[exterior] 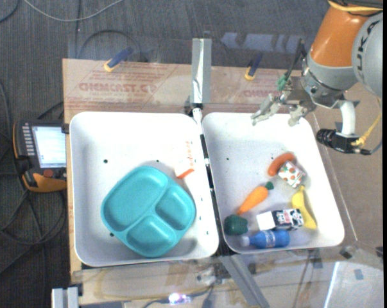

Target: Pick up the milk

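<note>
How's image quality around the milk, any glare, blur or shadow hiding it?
Camera view: the milk is sharp enough to pick out, with no glare on it; the right bin is evenly lit with soft shadows only; the gripper at that bin's far edge looks slightly soft.

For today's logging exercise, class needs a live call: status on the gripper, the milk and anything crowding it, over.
Gripper open, over right bin's far edge. Milk lying at near side, untouched. Crowded by banana, blue bottle, carrot.
</note>
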`<state>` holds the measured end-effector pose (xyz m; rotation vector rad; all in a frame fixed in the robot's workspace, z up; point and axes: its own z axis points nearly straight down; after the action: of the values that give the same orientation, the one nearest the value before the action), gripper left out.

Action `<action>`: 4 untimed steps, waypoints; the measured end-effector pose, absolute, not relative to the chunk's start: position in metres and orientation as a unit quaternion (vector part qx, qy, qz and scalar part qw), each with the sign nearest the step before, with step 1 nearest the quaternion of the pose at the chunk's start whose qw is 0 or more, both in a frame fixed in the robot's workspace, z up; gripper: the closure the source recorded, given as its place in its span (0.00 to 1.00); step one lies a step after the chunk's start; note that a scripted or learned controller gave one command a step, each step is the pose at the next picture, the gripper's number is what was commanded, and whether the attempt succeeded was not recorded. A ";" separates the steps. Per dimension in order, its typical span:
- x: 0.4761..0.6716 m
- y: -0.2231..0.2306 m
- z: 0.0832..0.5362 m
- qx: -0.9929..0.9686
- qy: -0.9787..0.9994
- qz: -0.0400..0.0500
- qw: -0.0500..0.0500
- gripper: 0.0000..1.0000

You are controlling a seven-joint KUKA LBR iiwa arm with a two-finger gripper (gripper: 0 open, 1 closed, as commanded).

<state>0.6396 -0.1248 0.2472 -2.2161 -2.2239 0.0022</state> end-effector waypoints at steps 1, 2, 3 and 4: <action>0.639 -0.146 0.377 -0.682 -0.731 0.001 -0.001 0.00; 0.667 -0.164 0.280 -0.663 -0.749 0.002 0.000 0.00; 0.617 -0.206 0.183 -0.585 -0.811 0.001 0.000 0.00; 0.607 -0.219 0.095 -0.549 -0.836 -0.001 0.000 0.00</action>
<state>0.6070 -0.2187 0.0950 -1.7245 -2.6270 -0.0047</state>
